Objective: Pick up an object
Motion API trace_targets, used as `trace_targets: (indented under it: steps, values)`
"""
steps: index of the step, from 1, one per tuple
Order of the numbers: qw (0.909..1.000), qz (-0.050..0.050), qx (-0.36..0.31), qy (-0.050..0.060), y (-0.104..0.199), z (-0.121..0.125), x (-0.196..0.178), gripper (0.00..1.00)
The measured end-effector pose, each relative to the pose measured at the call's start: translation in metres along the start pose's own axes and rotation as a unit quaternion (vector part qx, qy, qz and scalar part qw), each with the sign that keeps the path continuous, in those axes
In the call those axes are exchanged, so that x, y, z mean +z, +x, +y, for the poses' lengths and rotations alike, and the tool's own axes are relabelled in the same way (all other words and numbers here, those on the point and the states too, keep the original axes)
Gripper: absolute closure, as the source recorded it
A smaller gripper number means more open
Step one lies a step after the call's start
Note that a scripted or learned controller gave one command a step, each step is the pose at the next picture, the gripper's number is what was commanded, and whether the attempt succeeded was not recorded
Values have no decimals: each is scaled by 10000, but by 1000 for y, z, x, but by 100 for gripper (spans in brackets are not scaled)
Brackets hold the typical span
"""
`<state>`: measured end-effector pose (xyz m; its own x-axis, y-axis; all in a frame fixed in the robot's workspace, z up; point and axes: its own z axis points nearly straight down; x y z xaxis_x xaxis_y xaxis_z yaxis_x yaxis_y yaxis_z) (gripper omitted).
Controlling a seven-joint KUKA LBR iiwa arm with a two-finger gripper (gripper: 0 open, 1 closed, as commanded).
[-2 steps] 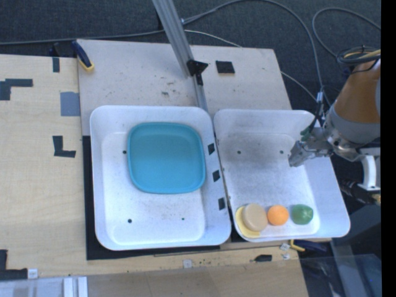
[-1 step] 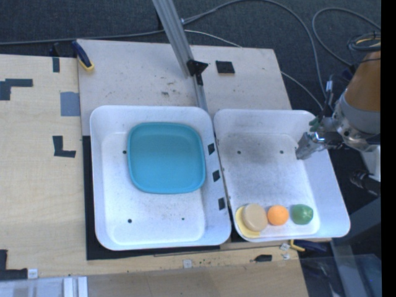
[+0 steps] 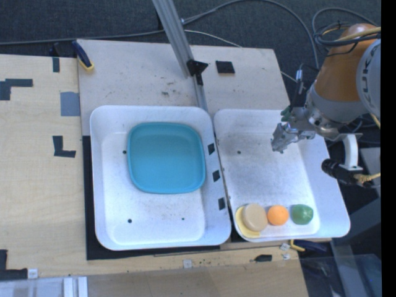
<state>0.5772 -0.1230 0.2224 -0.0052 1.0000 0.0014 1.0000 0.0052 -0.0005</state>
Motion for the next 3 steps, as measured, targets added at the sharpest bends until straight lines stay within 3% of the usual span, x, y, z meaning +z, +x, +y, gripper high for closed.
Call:
trace_targets:
  steps: [3]
  values:
    - [10000, -4, 10, 4, 148, 45, 3, 100]
